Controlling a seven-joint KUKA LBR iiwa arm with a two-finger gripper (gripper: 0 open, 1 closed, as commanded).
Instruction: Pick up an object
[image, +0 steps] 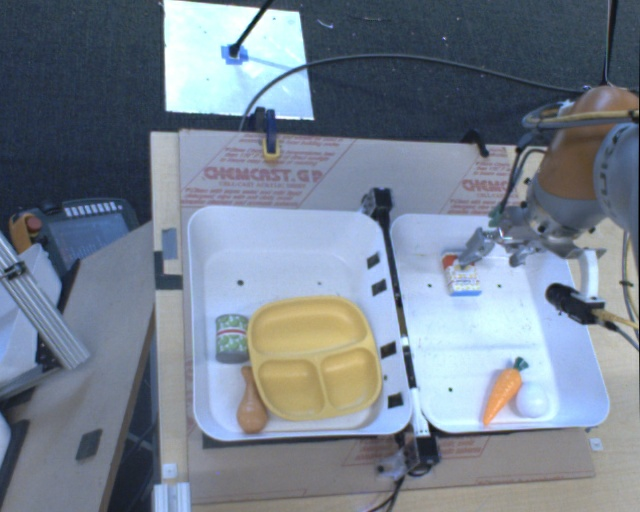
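Observation:
In the right bin (560, 350) a small white box with red and blue print (463, 280) lies near the back left. An orange carrot (502, 394) and a white egg-shaped ball (532, 401) rest together at the front right. My gripper (477, 248) hangs at the tip of the grey and orange arm (580, 160), just above and behind the small box, slightly to its right. Nothing is seen held in it.
The left bin (290, 240) holds a yellow divided plate (315, 355), a small green can (231, 337) to the plate's left and a brown wooden piece (250, 402) at the front. A black divider with clips (392, 300) runs between the bins.

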